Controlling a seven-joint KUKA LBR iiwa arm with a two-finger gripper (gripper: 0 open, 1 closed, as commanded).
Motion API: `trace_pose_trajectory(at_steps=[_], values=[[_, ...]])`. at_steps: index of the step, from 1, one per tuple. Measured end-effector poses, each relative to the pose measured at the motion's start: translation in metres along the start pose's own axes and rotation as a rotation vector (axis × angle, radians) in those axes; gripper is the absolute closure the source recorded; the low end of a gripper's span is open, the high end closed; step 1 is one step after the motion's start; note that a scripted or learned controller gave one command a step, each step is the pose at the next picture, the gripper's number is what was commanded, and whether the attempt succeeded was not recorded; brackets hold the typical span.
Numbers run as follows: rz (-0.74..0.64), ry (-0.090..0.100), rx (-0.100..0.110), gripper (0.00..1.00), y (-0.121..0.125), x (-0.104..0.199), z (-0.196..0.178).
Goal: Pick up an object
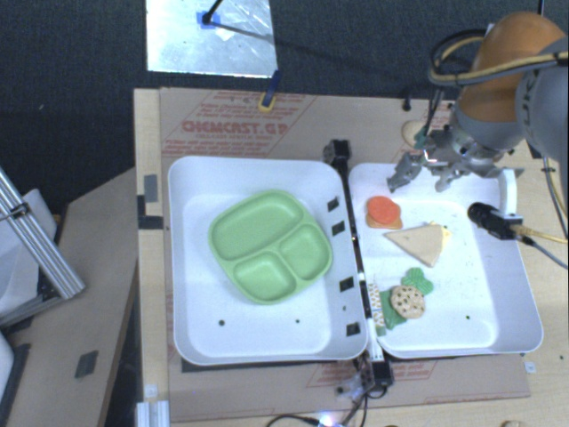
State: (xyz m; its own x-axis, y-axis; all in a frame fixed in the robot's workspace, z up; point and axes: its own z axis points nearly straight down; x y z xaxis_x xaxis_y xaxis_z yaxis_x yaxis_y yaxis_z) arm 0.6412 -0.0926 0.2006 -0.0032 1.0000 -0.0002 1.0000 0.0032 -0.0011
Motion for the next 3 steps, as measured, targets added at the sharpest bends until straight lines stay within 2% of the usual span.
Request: trace_pose_trajectory(at_steps=[2, 3], values=[[0.002, 0.001, 0.002, 0.00, 0.006, 0.000, 0.113], [0.002, 0.001, 0.000, 1.00, 0.007, 0.000, 0.099]])
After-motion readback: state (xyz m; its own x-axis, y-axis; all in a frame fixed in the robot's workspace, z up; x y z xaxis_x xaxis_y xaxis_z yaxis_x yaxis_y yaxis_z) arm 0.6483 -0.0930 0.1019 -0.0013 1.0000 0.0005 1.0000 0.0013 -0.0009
